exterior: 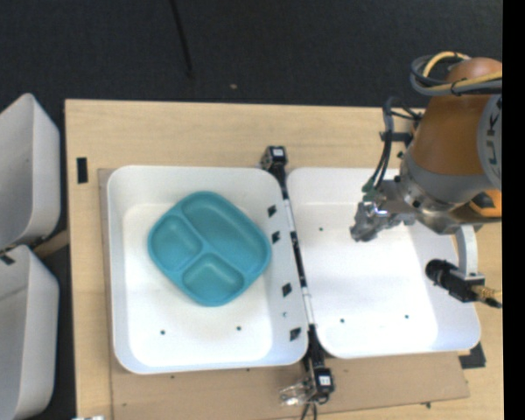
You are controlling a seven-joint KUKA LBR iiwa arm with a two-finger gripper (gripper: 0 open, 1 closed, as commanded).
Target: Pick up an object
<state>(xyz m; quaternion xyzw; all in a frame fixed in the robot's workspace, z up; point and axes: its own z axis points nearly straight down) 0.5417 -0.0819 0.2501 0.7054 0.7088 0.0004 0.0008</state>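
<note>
**Gripper over the wrong bin, plate far off**

Only obj to pick: teal plate (210, 248), lying flat in left bin (122, 339), w/ three shallow compartments, rounded corners, smooth moulded plastic by the look. Gripper (366, 223) hangs over right bin (446, 335), well apart from plate, w/ the divider between bins in the way. Can't tell the tool's state; it's small and dark at this angle.

Risks, as I judge them: a descent here closes on bare bin floor, nothing to grab. Even over the plate, it's wide, low and slick, so a two-finger grip prob needs the rim; a flat-on approach likely slips or just shoves it against the bin wall.
</note>
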